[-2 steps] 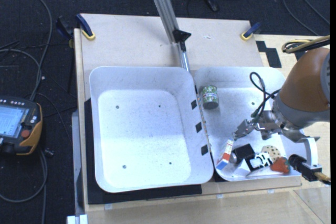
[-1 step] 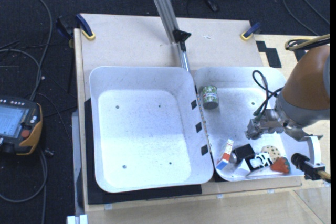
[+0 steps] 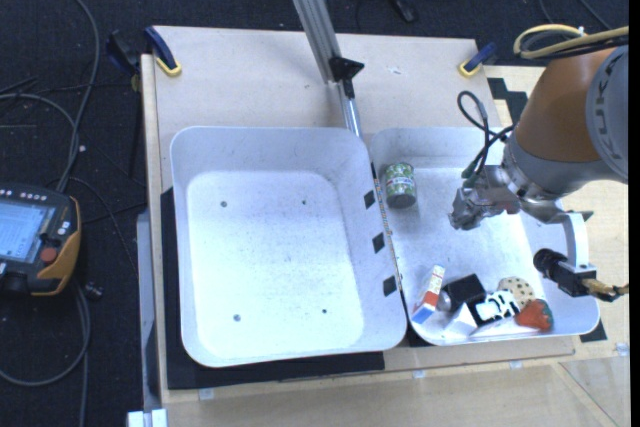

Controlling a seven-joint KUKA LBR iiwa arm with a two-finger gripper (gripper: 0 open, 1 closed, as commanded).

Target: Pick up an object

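Pincer (image 3: 468, 212) right of can (image 3: 400, 184) (apart)

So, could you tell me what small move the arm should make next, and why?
Probably slide toward the green can and descend. The gripper sits over bare floor of the right bin, and the can stands alone nearby, while the other objects crowd the near corner.

No lettering can be read anywhere on the bench. The green label around the small can (image 3: 400, 183) in the right bin (image 3: 575, 315) is too blurred to make out, as are the printing on the small tube (image 3: 431, 292) and the lit screen of the handheld pendant (image 3: 30, 240) on the floor.
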